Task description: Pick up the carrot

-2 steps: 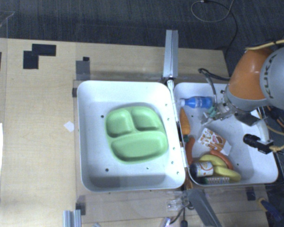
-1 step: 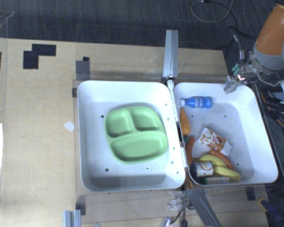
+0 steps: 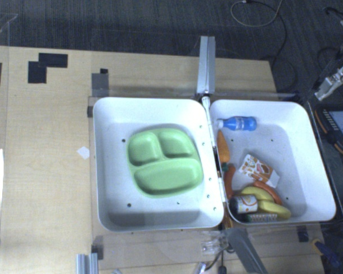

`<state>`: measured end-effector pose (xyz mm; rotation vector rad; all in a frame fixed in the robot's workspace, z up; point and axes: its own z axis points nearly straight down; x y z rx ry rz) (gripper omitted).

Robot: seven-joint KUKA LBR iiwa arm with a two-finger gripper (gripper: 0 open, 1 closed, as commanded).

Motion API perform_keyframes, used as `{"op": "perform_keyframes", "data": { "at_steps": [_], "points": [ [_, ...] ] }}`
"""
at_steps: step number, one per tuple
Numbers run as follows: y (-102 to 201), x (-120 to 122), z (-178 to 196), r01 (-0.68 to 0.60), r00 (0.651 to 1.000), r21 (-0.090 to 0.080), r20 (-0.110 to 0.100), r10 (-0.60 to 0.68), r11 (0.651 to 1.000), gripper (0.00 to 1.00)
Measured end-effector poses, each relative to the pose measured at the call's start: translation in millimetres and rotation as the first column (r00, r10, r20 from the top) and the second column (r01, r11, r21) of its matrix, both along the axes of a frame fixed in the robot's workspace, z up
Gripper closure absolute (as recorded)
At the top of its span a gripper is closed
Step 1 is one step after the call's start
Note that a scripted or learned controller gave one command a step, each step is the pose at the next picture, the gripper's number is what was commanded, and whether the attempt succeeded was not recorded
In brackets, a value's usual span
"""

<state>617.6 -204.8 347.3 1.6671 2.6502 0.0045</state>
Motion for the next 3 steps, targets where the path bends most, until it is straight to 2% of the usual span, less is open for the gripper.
{"op": "perform_keyframes", "data": {
  "at_steps": [1, 2, 3],
  "points": [
    [52, 53, -78, -0.083, 0.997, 0.002, -0.003, 0.083, 0.997, 1.00],
    [27, 50, -249, -0.293, 0.956, -0.002, 0.000, 0.293, 0.956, 1.00],
    [0, 52, -257, -0.458, 0.889, -0.006, 0.000, 0.458, 0.889, 1.00]
  ]
}}
